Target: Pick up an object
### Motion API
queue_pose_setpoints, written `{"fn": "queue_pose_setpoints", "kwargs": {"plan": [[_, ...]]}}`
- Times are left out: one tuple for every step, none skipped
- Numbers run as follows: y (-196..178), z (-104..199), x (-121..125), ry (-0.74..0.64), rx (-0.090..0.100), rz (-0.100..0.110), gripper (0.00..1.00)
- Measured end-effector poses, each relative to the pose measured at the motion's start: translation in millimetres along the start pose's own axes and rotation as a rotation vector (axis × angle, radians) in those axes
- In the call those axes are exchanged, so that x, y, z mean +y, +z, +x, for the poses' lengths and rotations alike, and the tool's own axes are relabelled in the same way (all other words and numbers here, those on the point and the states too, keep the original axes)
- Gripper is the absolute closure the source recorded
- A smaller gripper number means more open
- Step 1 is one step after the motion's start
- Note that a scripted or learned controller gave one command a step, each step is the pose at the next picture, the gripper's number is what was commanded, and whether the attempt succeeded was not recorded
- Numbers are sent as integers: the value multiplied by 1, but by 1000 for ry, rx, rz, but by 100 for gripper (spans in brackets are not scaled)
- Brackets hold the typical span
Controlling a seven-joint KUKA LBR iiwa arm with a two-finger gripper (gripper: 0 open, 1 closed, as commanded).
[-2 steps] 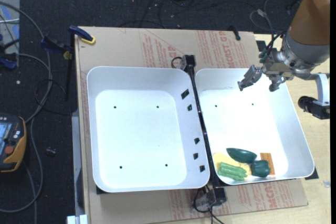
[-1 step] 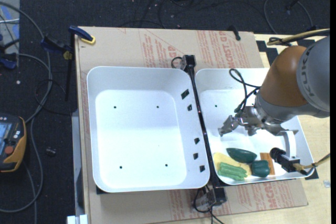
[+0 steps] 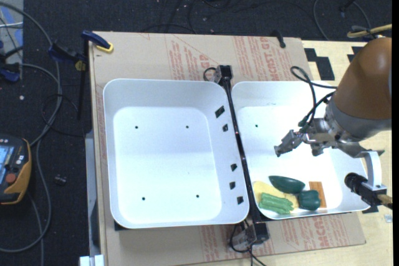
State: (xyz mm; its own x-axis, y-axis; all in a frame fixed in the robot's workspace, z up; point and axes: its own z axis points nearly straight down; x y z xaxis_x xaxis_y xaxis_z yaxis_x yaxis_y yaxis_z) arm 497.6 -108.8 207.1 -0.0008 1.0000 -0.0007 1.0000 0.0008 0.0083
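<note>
Arm [image 3: 368, 90] enters from the right edge of the view, orange band and grey wrist section sitting over the right rim of the right bin [image 3: 274, 93]. Wrist is angled down and leftward, so the gripper [image 3: 285, 146] points toward the middle of the right bin floor. A black cable loops from the wrist up over the bin's far rim.

Gripper hangs above bare white floor, roughly mid-bin, well apart from the objects. Nothing seen between the fingers. At this resolution the fingers read as a small dark cluster; cannot tell whether they are spread or closed.

Objects: all gathered along the near edge of the right bin, toward its near-left corner.
- dark green oval piece [image 3: 287, 183], nearest the gripper, lying flat.
- yellow item [image 3: 263, 188], partly under the oval piece and the ridged one.
- light green ridged item [image 3: 275, 203], against the near rim.
- teal green lump [image 3: 308, 199], to the right of the ridged item.
- orange-brown block [image 3: 317, 189], just beside the teal lump, toward the right.

Left bin [image 3: 124, 93] sits touching the right bin along a black divider strip. Both rest on a cardboard-covered bench [image 3: 187, 50].
</note>
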Motion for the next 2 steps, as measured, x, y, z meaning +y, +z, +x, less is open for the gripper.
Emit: {"fn": "queue_pose_setpoints", "kwargs": {"plan": [[-68, -9, 0, 1, 0, 3, 0], [-65, -9, -1, 1, 1, 8, 0]]}}
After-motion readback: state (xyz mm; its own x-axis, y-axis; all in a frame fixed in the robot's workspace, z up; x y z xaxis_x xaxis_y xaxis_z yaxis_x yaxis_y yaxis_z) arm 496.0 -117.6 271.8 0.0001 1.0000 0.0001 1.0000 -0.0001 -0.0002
